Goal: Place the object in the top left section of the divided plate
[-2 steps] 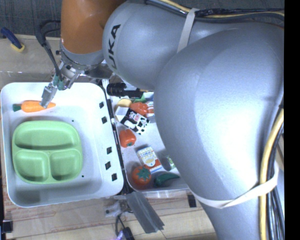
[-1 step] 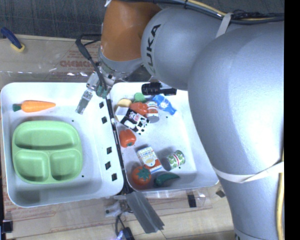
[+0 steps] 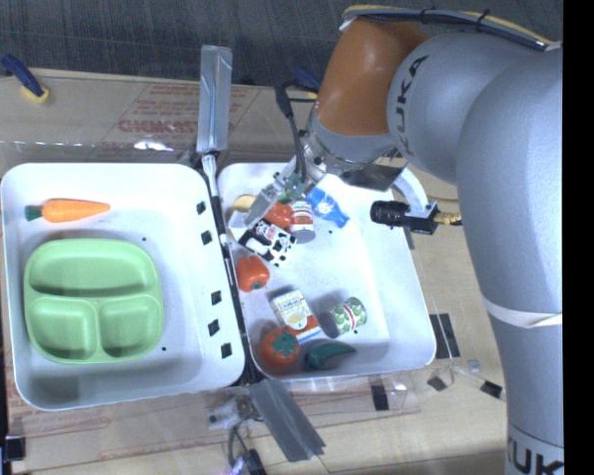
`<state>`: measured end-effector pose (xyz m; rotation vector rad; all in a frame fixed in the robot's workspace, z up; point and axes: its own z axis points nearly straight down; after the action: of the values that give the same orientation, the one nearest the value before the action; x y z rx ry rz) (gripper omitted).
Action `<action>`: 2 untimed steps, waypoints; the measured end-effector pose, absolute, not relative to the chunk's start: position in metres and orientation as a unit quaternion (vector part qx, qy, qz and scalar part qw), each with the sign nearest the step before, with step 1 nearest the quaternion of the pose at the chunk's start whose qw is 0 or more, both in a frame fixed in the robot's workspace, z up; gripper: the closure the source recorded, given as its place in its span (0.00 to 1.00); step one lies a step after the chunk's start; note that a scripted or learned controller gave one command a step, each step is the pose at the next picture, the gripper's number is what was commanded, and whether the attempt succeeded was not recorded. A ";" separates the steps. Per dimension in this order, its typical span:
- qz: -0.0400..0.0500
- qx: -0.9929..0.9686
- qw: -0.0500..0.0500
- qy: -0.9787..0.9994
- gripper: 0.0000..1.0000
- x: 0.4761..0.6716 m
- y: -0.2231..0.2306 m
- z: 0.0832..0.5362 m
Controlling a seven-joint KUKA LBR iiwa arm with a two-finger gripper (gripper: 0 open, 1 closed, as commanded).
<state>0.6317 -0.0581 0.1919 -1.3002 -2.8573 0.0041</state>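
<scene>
In the left bin (image 3: 20, 191) the green divided plate (image 3: 94, 300) lies flat toward the near side, one long section across its far edge and two smaller ones nearer, all three bare. Which object the task means can't be told; the closest loose item is an orange carrot (image 3: 71, 209) lying just beyond the plate's far edge, apart from it. The gripper (image 3: 277, 204) is over the right bin (image 3: 401, 295), low at the far-left part of the clutter, its tip right at a red-and-white item (image 3: 299, 218) (too tangled to tell whether the fingers are apart, together or pinching anything). Beside it: a black-and-white cow-patterned toy (image 3: 270, 240), a blue packet (image 3: 329, 209), a yellowish piece (image 3: 243, 204) at the bin's far-left wall. Nearer, an orange-red pepper-like piece (image 3: 252, 273) by the divider, a small carton (image 3: 295, 312), a can with a red-green label (image 3: 348, 316), a tomato (image 3: 278, 347) and a dark green item (image 3: 327, 355) at the near wall. The grey arm with its orange band (image 3: 361, 72) reaches in from the right.
</scene>
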 end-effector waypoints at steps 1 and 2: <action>0.000 -0.209 -0.002 -0.978 0.00 0.621 -0.099 0.238; 0.000 -0.022 0.001 -1.000 0.00 0.634 -0.012 0.192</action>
<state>0.6336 -0.0118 0.1919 -0.0703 -3.1395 0.0006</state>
